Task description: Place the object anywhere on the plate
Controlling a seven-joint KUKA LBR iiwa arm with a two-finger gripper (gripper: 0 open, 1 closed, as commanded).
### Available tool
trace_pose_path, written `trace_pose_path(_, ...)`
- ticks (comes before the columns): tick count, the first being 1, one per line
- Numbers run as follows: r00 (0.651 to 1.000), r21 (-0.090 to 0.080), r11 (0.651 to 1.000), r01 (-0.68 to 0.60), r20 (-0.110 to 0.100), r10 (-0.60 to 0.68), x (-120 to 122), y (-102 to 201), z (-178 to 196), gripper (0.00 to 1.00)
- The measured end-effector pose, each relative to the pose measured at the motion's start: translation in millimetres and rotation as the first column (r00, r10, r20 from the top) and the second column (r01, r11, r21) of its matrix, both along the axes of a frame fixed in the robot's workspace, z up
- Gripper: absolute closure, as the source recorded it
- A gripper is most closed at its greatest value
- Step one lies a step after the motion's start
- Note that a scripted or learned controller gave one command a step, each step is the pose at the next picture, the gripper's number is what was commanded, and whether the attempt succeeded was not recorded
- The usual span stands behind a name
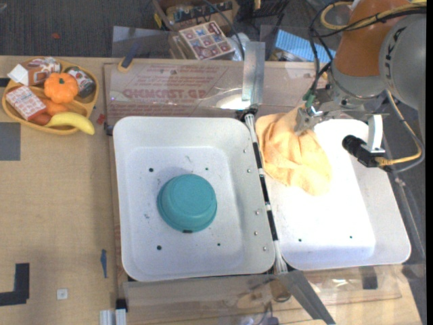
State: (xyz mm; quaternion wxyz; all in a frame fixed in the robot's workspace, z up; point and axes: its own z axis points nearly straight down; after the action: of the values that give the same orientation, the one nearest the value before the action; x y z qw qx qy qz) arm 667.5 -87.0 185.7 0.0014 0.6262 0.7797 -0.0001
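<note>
A teal round plate (187, 202) lies in the middle of the left bin (135, 147). A crumpled yellow cloth (294, 158) rests at the upper left of the right bin (352, 229), its edge against the divider between the bins. My gripper (304, 119) hangs from the grey and orange arm over the cloth's upper right corner. It is shut on a fold of the cloth, which bunches up toward the fingertips. The rest of the cloth sags down onto the bin floor.
A yellow dish of toy fruit and small boxes (51, 97) stands on the bench at the far left. A clear plastic sheet (176, 90) lies behind the left bin. A black cable connector (358, 149) hangs beside the wrist over the right bin.
</note>
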Motion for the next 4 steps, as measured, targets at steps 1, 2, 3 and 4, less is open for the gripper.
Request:
trace_pose_path(1, 1.000, 0.001, 1.000, -0.001, 0.001, 0.001, 0.9, -0.2, 40.0, 1.00)
trace_pose_path(2, 0.921, 0.001, 0.921, -0.389, -0.001, 0.389, -18.5, 39.4, 33.4, 1.00)
trace_pose_path(3, 0.697, 0.000, 0.697, -0.717, 0.001, 0.717, -40.5, 93.8, 32.5, 1.00)
trace_pose_path(4, 0.366, -0.001, 0.366, -0.931, 0.001, 0.931, -57.0, 139.5, 37.7, 1.00)
